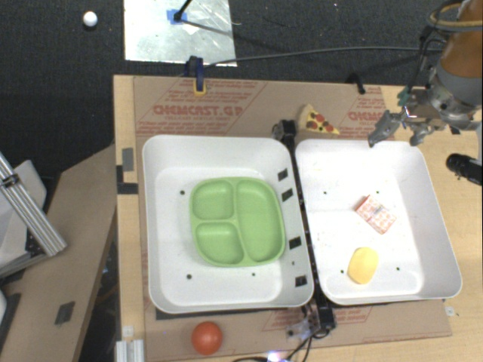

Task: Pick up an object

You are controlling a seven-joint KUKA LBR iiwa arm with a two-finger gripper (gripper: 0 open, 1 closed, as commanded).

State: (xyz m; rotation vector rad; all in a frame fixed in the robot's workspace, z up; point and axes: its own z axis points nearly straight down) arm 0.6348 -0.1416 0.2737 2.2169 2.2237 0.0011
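Note:
In the right bin (423, 202) lie a small pink-and-white patterned packet (375, 213) near the middle and a yellow lemon-shaped object (362, 265) toward the front. My gripper (398, 133) hangs over the bin's far rim at the upper right, well away from both. Its fingers are spread open with nothing between them. The left bin (166, 202) holds a green divided plate (236, 221).
A toy pizza slice (318, 121) rests on the board behind the bins. An orange-red ball (207, 337) sits on the board in front of the left bin. A foil sheet (177, 21), a blue clamp (196, 72) and a white ball (90, 19) are at the back.

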